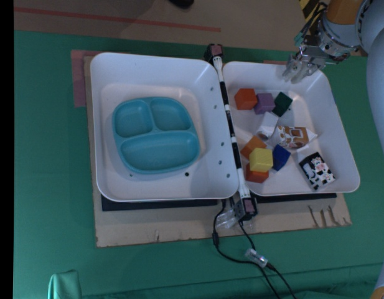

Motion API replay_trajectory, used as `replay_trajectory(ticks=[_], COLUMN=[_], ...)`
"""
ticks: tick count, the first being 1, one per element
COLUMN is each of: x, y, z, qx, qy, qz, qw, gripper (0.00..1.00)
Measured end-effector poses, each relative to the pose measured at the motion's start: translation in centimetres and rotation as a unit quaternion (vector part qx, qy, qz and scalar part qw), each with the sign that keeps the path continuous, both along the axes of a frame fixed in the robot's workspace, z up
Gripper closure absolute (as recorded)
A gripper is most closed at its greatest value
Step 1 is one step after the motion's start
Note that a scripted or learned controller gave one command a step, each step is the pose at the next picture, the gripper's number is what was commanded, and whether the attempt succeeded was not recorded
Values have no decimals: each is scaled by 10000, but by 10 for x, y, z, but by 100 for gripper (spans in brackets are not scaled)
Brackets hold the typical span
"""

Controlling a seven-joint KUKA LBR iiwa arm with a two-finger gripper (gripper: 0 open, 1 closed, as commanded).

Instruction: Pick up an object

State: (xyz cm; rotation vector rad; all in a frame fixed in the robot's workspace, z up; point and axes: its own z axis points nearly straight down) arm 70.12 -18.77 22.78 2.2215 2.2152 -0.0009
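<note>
Seemingly empty and slightly parted, the two-finger gripper (297, 69) hovers over the right white bin's (341, 129) far rim — below its fingertips sits a dark green cube (282, 103), likely light, rigid — best pinched across flat faces.

Green-covered bench (48, 167), flat brown cardboard sheet (160, 234) spread on it, two white bins side by side on the cardboard, left bin (148, 67), right bin (341, 161), black cable (241, 254) trailing across the green at the front

No legible text or numbers on the blocks, bins or bench.
</note>
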Motion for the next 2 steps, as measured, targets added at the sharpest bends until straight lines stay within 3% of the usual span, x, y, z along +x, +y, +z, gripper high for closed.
replay_trajectory(ticks=[1,2], x=[0,0], y=[1,1], z=[82,120], qx=[5,5], qy=[4,0], qz=[2,2], qw=[10000,10000], gripper=[100,100])
